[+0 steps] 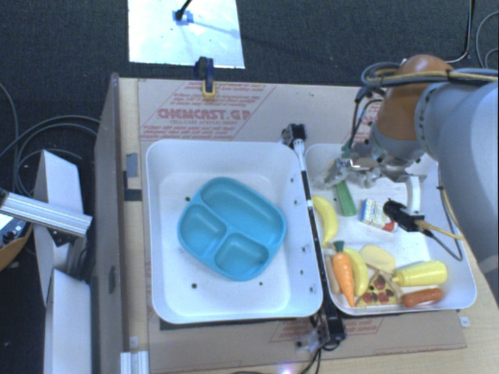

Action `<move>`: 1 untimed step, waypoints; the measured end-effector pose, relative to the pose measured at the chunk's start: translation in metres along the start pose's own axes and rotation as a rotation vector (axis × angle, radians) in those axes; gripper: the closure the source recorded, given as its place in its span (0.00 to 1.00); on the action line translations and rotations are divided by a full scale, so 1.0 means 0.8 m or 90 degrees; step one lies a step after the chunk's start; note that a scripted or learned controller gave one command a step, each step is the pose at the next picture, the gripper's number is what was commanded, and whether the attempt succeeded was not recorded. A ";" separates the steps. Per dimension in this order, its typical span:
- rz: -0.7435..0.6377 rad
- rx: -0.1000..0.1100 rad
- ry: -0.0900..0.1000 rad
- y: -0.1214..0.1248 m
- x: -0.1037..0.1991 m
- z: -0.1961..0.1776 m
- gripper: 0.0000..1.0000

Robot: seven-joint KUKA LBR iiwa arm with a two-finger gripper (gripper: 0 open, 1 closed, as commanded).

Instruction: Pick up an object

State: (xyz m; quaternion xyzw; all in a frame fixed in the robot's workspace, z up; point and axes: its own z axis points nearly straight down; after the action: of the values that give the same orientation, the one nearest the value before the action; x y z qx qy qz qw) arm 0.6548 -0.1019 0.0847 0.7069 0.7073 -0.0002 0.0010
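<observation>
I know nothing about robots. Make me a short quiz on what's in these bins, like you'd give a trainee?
1. True or false: the blue divided plate lies in the left bin.
2. Multiple choice: which bin does the arm's pincer hang over? A) left bin B) right bin C) neither
3. Fill in: the carrot lies next to a yellow ____.

Key:
1. True
2. B
3. banana

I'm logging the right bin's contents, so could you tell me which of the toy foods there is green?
The green vegetable, lying just under the gripper near the bin's upper left; the others are yellow, orange or red.
</observation>
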 end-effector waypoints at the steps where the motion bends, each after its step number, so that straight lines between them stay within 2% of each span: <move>1: -0.001 0.001 0.001 -0.021 0.018 0.000 0.00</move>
State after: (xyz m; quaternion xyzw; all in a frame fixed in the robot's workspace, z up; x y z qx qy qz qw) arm 0.6379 -0.0872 0.0844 0.7062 0.7080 -0.0003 0.0004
